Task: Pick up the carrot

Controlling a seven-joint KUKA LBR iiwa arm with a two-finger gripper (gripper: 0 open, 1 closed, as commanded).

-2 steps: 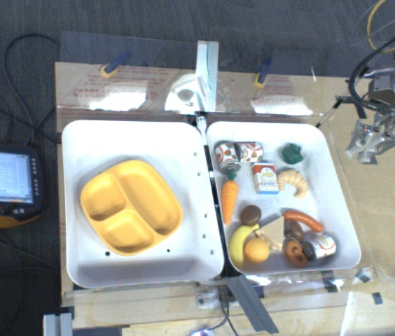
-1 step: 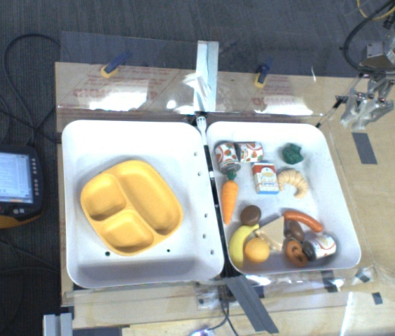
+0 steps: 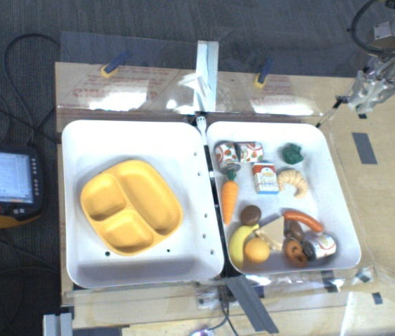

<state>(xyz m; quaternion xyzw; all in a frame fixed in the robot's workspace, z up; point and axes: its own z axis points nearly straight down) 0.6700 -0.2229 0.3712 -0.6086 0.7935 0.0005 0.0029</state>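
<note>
Your fingers (image 3: 368, 93) sit at the far right corner; their state cannot be told. The carrot (image 3: 230, 198) lies well left, below them, in the right bin (image 3: 337, 187); no label is readable.

Scene evenly and brightly lit from above, glare seen on clear plastic sheet (image 3: 183, 93), soft shadows, slight overall blur.

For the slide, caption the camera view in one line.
Carrot lies at the right bin's left wall among toy food; yellow tray in left bin.
</note>
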